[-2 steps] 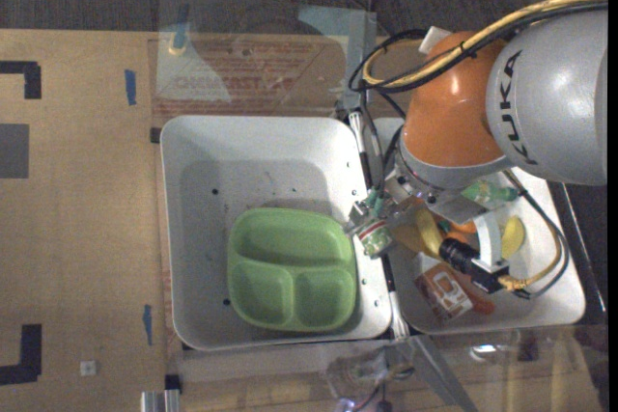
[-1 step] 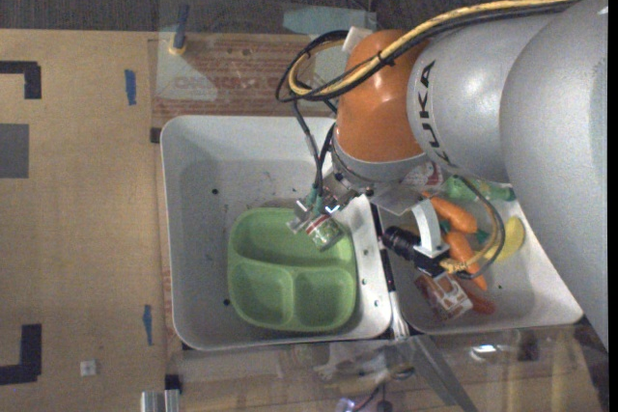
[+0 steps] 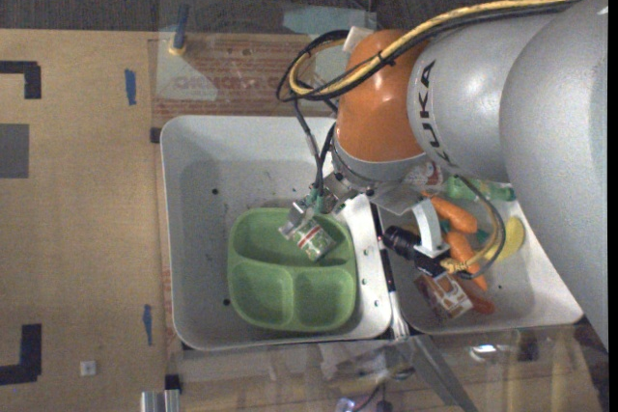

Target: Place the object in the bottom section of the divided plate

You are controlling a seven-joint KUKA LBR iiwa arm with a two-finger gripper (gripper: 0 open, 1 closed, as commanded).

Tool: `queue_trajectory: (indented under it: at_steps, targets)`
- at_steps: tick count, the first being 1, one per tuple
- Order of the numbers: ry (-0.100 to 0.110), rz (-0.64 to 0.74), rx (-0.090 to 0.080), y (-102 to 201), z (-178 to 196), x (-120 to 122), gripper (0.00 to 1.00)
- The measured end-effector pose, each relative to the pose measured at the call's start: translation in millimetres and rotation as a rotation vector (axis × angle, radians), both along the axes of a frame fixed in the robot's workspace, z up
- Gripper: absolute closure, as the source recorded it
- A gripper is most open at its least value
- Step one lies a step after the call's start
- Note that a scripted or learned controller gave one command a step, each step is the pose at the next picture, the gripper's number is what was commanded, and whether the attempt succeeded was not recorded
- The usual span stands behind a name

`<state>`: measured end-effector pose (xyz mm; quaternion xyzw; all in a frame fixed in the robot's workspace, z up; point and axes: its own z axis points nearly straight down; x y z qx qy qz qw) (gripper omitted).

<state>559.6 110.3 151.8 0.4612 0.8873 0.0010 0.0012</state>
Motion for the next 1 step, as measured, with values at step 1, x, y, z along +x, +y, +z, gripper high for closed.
queue_trajectory:
  at_steps: [1]
  targets:
    - [0.004,0.016,0.0,3.4,-13.5,-37.1,0.0]
